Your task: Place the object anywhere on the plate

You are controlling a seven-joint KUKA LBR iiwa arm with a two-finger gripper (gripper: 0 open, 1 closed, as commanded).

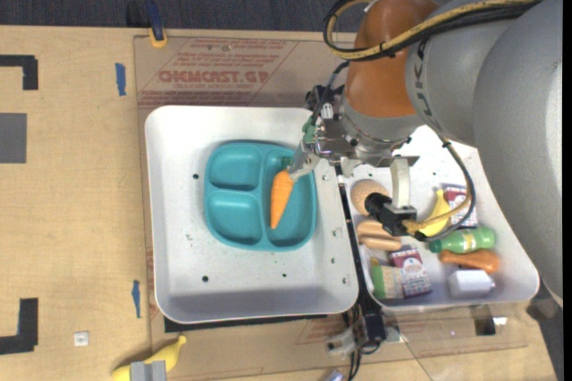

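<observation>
- Carrot: lying in the teal plate's 3 o'clock compartment; placement appears done.
- Gripper: at carrot's 1 o'clock; its grip state cannot be told.
- Remaining: withdraw arm.

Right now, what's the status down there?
Gripper over the plate's right edge. Carrot lying in the plate's right compartment. Nothing blocking.

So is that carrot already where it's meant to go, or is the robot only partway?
Mostly there, it seems. The carrot lies in the right-hand compartment of the teal plate, in the left bin. The gripper is right at the carrot's leafy end; I cannot tell whether it has let go. Remaining: release and pull away.
</observation>
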